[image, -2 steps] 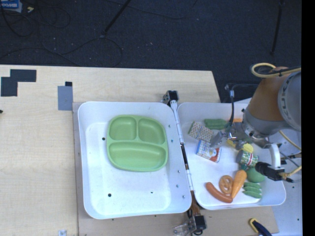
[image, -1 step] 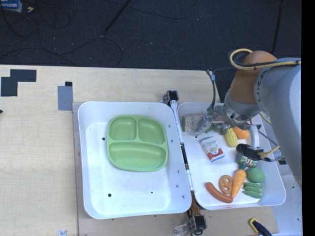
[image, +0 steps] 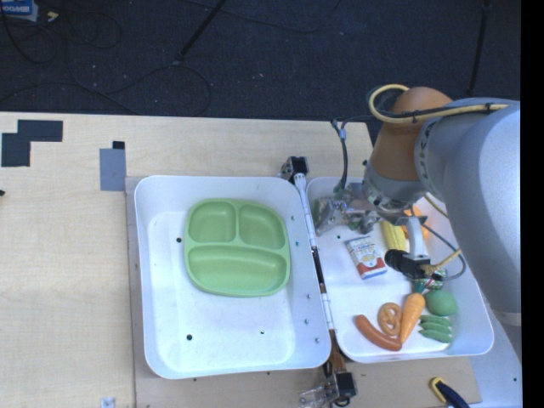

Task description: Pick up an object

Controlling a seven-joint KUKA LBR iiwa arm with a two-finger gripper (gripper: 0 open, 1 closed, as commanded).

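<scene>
tool (image: pixel 344 213) sits low in the right bin's (image: pixel 476 347) upper-left corner; grip state can't be told. small carton (image: pixel 366 257) lies just below it, clear of the carrot (image: pixel 410 314). best bet: centre over carton, descend straight.

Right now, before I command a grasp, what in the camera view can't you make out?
- Tool: too small and cluttered to tell whether it is open, shut or holding anything.
- Corn cob: partly covered by the wrist and cable.
- Small carton: its label is too small to read.
- Right bin: far corner is hidden under the arm.
</scene>
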